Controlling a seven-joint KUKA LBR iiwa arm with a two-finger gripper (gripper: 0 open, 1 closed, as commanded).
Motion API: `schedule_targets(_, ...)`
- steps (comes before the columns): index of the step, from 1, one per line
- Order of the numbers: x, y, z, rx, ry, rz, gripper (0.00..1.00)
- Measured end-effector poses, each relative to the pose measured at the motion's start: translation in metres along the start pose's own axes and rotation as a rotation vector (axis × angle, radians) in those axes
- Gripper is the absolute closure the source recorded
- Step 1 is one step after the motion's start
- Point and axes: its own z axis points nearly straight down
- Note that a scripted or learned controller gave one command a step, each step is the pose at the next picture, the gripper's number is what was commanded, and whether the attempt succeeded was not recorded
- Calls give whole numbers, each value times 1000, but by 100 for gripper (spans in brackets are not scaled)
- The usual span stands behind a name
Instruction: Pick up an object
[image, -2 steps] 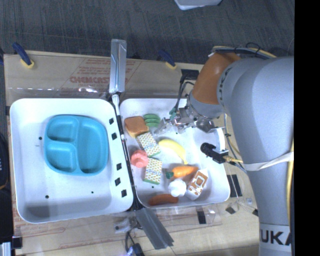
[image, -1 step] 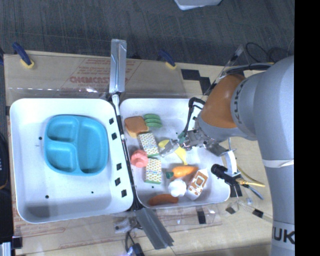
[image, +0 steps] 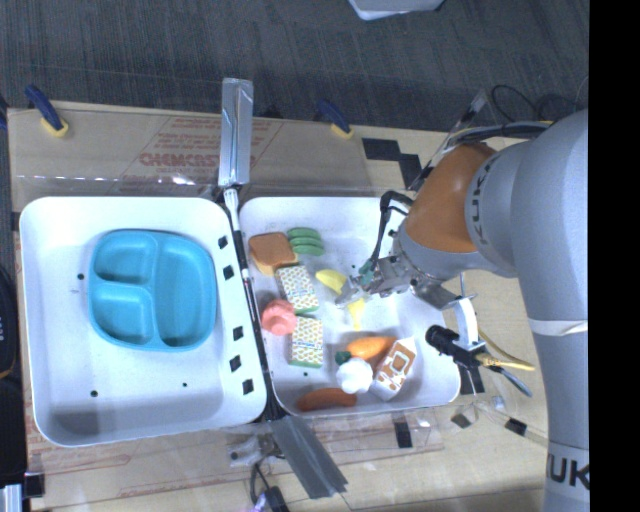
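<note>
Left bin (image: 40, 330) carries a blue divided tray (image: 153, 288). Right bin (image: 330, 212) is crowded with toy food (image: 300, 290), bread, carrot, sausage among it. Gripper (image: 372, 278) is low over the yellow piece (image: 330, 280); its grip I cannot tell. Cardboard (image: 180, 150) reads "CHEMCAST".

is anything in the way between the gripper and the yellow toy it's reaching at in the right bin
Nothing visible stands between them. The gripper is low in the right bin, right beside the yellow toy, with bare bin floor around. The patterned block lies on the toy's far side.
</note>
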Motion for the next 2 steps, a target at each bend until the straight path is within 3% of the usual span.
schedule_targets(1,5,-9,10,0,1,90,100)
schedule_targets(2,104,8,-117,-7,-1,27,100)
